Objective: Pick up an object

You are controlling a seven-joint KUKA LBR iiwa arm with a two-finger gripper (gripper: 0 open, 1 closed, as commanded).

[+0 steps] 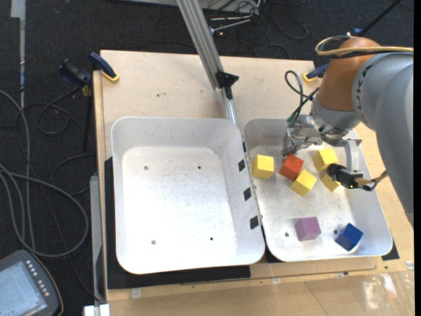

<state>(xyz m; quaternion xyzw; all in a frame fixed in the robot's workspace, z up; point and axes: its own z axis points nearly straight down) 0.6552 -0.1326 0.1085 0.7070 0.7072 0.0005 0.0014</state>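
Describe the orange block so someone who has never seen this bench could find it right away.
Look in the right bin, the one holding the blocks. Near its far end, just below the gripper, sits the orange block, with yellow blocks on either side. It is the one orange cube there.

My claw (290, 151) hangs in the right bin (368, 226), its tip just above the orange block (291, 168); yellow blocks lie on both sides of me.

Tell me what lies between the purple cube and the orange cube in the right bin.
Bare white bin floor in the camera view; the purple cube and orange cube have nothing directly between them.
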